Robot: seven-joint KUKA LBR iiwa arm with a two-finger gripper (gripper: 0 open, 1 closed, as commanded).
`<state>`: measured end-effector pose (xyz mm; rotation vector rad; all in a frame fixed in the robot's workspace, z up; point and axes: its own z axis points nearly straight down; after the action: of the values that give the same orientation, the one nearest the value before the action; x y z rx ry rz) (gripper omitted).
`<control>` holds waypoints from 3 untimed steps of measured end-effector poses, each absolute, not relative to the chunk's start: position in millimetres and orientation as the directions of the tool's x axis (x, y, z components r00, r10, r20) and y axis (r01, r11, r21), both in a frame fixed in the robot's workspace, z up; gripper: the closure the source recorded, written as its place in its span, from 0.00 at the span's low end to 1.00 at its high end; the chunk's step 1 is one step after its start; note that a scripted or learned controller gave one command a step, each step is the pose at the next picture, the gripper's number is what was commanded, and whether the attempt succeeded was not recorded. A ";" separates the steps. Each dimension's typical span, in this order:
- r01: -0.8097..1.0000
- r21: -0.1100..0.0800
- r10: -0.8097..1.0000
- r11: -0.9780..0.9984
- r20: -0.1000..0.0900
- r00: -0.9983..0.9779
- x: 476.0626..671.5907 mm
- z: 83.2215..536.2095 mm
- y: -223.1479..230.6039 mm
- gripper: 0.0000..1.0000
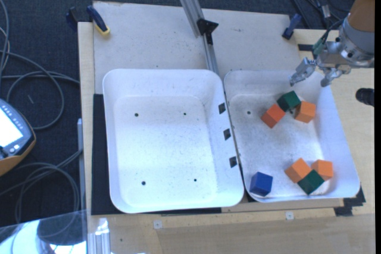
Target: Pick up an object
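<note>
Camera view, for you: arm enters from right, wrist angled down-left, gripper [314, 72] over right bin's [339, 134] far edge — fingers spread, nothing between them. Just below: green block [290, 101] touching two orange blocks [274, 115]. Blue block [261, 183] at near-left corner. Left bin [119, 104] alongside — wooden bench [149, 38], cables [36, 86] on dark floor.

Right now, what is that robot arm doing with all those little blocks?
The robot arm's gripper hangs open above the far edge of the right bin, with nothing between its fingers. It is trying to pick up a block. Just below it sit a dark green block and two orange blocks. Nearer the front of that bin lie a blue block, two more orange blocks and another green block. The left bin sits beside it.
</note>
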<state>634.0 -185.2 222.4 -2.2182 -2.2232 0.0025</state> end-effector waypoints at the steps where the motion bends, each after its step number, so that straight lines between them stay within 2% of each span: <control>1: 1.000 0.005 1.000 0.001 -0.006 -0.001 637.2 111.9 -162.7 0.00; 2: 1.000 0.023 1.000 0.004 -0.010 -0.004 634.5 110.6 -103.9 0.00; 3: 1.000 0.027 1.000 0.002 -0.005 -0.002 617.5 110.4 -114.6 0.00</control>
<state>617.5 -114.6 110.4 -2.2348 -2.2396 -0.0243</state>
